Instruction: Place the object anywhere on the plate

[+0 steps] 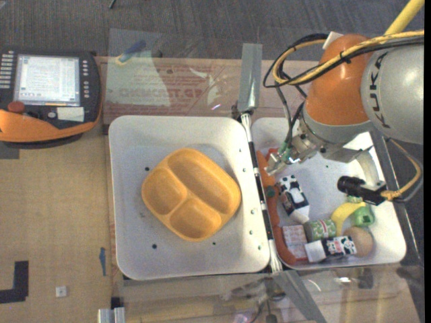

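— Two bins are sitting side by side on the tabletop [54, 207]. What is lying in the left bin [121, 200]?

— A yellow plate [191, 192] with three sections is resting in its middle, turned at a slant.

— And where is the hand [279, 157] hanging?

— The arm [377, 93] is reaching in from the right, and the hand is hovering over the upper left part of the right bin [323, 200], near the wall between the two bins. I cannot tell whether it is clenched or released, and I am seeing nothing gripped in it.

— Where is the object lying relative to it?

— All the loose things are lying in the right bin, well apart from the plate. A black-and-white bottle [293, 195] is lying just below the hand, nearest to it. Farther toward the lower right, a green can [322, 229], a small carton [333, 246], a brown ball [360, 241] and a yellow fruit [347, 210] are crowding together.

— Which one is the hand aiming at?

— I cannot tell that; the bottle is simply sitting closest.

— Is anything else lying on the tabletop?

— An orange control pad [47, 93] with a lit screen is resting at the far left.
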You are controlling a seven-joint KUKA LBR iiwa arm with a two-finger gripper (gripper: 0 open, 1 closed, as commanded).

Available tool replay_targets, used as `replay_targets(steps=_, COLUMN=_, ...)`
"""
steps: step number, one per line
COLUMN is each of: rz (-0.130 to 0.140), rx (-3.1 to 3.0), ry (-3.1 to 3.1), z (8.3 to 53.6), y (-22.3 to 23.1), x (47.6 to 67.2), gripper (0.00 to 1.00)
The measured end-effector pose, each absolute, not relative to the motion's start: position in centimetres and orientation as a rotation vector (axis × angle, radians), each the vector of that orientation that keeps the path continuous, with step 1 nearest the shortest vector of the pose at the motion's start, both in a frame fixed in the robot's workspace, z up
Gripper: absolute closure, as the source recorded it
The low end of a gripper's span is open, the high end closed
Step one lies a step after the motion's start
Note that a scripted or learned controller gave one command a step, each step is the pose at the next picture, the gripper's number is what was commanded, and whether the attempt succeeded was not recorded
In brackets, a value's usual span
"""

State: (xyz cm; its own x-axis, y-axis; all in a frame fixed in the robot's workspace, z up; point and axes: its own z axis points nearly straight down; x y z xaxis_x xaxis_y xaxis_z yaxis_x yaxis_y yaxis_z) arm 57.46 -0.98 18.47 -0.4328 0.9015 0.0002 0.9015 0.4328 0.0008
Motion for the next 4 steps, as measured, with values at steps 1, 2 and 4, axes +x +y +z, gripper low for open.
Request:
replay_targets(steps=1, rz=0.002, rx=1.499, ry=2.761, z=18.5, y=-1.1, x=57.4, gripper=1.00)
replay_targets(steps=2, rz=0.002, rx=1.691, ry=2.644, z=37.3, y=-1.5, x=62.5, gripper=1.00)
replay_targets(steps=4, rz=0.002, rx=1.420, ry=2.802, z=20.6, y=9.0, x=53.3, gripper=1.00)
